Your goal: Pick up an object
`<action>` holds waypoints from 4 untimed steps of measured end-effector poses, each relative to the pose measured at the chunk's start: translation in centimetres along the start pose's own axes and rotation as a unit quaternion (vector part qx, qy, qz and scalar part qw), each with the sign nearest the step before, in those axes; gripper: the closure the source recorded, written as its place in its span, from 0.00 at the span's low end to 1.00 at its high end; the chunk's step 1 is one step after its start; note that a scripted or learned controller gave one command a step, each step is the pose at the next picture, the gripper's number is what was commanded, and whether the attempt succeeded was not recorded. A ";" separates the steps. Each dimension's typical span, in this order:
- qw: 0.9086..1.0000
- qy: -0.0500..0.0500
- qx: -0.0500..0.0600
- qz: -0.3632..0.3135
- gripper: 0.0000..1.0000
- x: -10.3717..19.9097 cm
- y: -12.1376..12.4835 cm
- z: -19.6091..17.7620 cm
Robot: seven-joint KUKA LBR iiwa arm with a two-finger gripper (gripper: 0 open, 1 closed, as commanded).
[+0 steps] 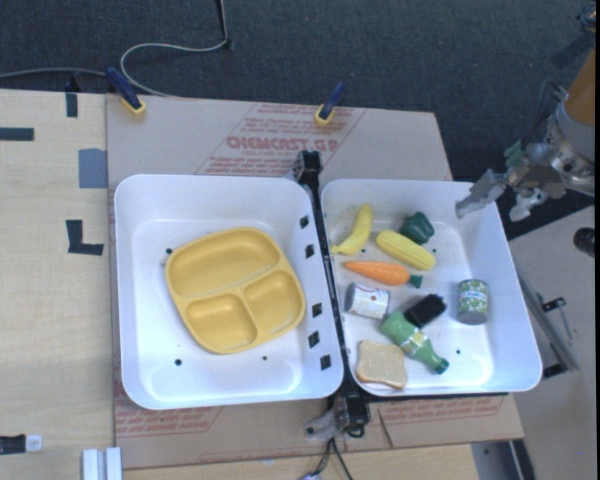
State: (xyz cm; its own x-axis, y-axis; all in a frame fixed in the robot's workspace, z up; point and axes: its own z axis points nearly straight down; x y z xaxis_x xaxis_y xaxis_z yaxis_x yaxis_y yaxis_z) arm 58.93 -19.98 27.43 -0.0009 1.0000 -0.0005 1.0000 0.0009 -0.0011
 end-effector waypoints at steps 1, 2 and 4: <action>1.000 0.001 0.000 0.000 0.00 4.0 2.1 18.1; 1.000 0.000 0.010 0.003 0.00 6.3 4.8 19.0; 1.000 0.001 0.028 0.005 1.00 9.0 6.2 18.3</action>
